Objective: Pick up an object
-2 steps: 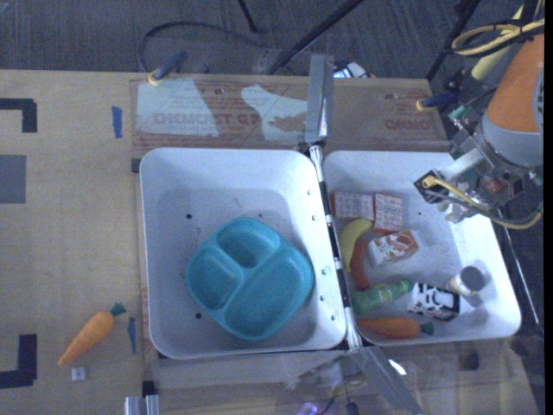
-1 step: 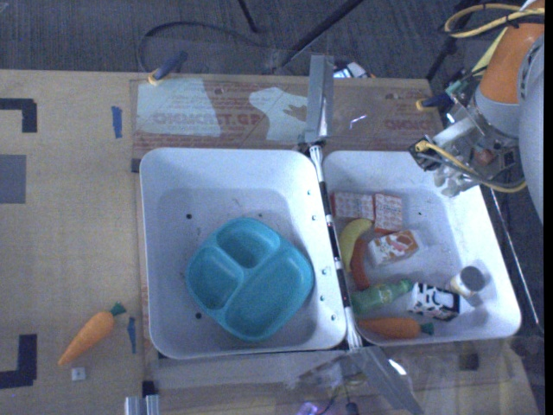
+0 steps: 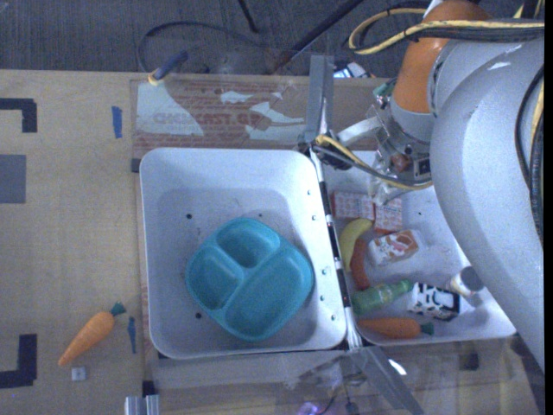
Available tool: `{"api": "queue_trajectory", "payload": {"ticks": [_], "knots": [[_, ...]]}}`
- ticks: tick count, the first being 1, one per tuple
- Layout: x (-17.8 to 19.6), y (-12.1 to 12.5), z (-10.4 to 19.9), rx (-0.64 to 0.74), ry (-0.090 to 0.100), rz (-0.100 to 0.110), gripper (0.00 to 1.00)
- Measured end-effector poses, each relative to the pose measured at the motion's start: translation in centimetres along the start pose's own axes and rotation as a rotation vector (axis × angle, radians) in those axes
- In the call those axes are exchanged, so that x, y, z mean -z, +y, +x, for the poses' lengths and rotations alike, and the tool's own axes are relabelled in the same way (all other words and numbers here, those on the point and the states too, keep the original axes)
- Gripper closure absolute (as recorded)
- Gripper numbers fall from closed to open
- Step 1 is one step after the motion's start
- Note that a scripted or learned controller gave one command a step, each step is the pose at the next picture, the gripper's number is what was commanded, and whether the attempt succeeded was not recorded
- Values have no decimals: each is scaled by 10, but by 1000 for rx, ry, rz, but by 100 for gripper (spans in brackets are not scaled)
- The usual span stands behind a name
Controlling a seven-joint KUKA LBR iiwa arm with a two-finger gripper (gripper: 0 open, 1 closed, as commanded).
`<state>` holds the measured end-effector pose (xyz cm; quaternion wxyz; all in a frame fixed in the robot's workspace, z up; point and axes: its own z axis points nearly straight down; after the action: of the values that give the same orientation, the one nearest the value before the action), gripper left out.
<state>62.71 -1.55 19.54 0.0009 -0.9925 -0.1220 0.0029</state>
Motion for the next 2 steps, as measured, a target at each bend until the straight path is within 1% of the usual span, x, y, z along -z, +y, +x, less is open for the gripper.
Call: {"api": "queue_trajectory", "payload": {"ticks": [1, 2], "knots": [[-14, -97, -9, -45, 0, -1, 100], [24, -74, -27, -46, 0, -2, 100]]}}
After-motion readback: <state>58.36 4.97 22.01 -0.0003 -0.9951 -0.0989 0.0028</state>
